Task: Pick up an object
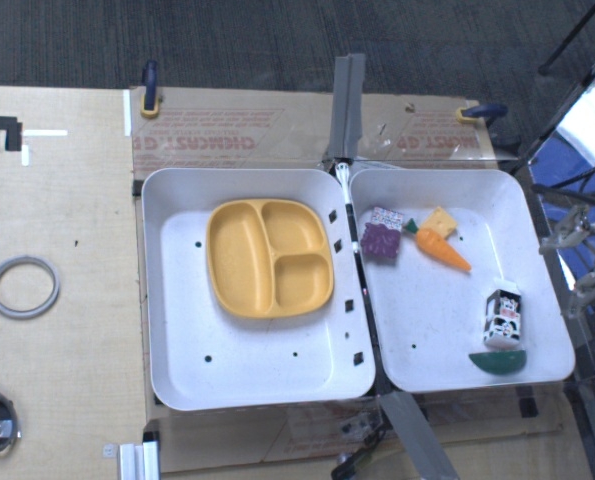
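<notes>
Two bins (177, 368), carrot (443, 250) right, plate (270, 258) left

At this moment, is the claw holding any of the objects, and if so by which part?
Nothing is seen held. The carrot, the grapes, the cheese wedge and the milk carton all lie in the right bin, with no claw on them.

a yellow divided plate (270, 258) is seen in the left bin (177, 368); at three o'clock, a carrot (443, 249) and milk carton (502, 318) are seen in the right bin (427, 358).
</notes>
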You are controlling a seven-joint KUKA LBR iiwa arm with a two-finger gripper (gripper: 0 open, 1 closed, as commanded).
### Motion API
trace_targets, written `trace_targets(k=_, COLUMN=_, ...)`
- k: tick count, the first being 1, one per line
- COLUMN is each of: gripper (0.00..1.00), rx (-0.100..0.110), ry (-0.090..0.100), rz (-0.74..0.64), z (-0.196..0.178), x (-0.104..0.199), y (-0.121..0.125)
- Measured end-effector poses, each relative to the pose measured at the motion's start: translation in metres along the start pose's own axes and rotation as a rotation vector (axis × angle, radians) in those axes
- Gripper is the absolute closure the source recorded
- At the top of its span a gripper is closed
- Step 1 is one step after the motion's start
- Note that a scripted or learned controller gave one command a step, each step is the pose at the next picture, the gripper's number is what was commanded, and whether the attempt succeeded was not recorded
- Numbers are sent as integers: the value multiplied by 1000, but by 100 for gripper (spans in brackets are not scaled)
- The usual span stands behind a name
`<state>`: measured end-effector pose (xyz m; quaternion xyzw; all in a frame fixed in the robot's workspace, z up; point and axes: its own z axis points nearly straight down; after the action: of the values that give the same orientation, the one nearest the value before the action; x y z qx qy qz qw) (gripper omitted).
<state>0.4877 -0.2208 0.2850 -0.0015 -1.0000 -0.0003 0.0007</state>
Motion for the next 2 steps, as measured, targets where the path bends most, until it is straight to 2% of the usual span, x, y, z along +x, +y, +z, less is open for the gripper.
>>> trace_targets(k=1, gripper=0, rx=0, ry=2, rz=145, z=144, x=-27, y=16)
trace_targets(k=2, gripper=0, rx=1, ry=-1, rz=282, z=195, x=-102, y=59)
